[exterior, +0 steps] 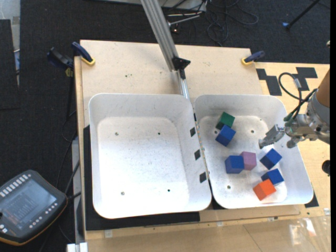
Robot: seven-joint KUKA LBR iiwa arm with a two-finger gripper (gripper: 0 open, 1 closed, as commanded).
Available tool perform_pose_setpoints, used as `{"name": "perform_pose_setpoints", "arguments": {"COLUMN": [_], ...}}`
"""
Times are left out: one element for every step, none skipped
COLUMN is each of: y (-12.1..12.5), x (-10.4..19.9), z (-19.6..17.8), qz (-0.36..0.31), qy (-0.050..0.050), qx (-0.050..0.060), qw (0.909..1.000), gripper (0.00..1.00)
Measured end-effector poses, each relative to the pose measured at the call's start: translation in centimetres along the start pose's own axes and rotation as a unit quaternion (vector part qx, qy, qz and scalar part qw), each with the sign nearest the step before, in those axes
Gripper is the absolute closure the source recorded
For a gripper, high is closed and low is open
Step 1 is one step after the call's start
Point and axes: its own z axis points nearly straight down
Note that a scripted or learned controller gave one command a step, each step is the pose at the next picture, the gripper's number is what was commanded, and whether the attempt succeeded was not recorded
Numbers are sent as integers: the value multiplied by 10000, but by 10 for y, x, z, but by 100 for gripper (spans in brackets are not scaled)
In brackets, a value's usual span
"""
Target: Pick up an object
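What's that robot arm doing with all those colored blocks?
It is trying to pick one up. The gripper is over the right bin, reaching in from the right, and nothing is between its fingers. It is just above a blue block. Other blocks lie in that bin too: a green one touching another blue one, a purple one, and an orange one. The left bin sits beside it.

Arm [321,106] cut off by the right edge. Gripper [273,136] too small and blurry to tell how its tips stand. Green block [227,119] partly hidden behind a blue block [226,135]. Grey control pad [23,206] cut at the left edge.
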Motion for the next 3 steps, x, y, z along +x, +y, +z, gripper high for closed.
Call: {"name": "perform_pose_setpoints", "arguments": {"y": [0,-2,-6], "x": [0,8,17], "z": [0,61,110], "qz": [5,7,15], "qy": [-1,10,6], "qx": [-2,31,7], "qw": [10000,10000,10000], "gripper": [0,0,0]}}
